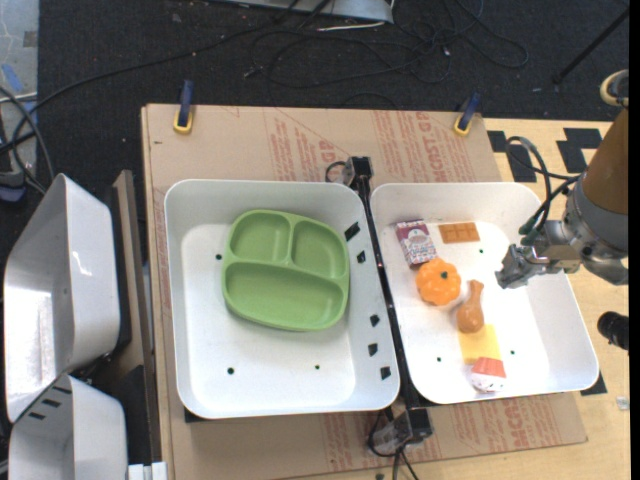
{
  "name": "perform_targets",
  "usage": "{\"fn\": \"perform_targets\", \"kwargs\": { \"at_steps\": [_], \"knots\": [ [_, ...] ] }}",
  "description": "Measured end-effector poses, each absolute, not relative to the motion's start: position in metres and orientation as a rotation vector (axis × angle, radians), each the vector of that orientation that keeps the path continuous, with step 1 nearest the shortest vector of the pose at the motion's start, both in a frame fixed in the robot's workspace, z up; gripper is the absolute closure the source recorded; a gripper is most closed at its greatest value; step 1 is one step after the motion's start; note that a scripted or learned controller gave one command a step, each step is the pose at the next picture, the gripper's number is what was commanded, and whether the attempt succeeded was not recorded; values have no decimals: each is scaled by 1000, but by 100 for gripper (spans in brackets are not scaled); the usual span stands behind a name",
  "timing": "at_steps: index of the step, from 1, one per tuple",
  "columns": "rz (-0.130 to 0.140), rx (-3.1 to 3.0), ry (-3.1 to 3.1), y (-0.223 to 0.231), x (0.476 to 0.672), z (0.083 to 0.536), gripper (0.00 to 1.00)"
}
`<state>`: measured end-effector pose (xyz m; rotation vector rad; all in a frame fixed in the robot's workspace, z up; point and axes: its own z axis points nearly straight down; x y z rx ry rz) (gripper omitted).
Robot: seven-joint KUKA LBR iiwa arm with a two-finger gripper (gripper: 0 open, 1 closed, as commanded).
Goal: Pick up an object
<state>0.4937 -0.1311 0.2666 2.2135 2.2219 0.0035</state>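
Pumpkin (438,282) among toys in right bin (560,328); jaws' state unclear.

Matt green plastic tray (287,271), glossy white bins (190,298), cardboard base (300,133)

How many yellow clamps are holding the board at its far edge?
2. One yellow clamp sits at the far left corner of the cardboard board, the other near the far right corner.
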Motion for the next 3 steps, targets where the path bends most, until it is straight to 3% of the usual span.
{"fn": "perform_targets", "kwargs": {
  "at_steps": [1,3],
  "knots": [
    [0,2216,2224,-131,495,288,100],
    [-3,2215,2234,-32,514,256,100]
  ]
}}
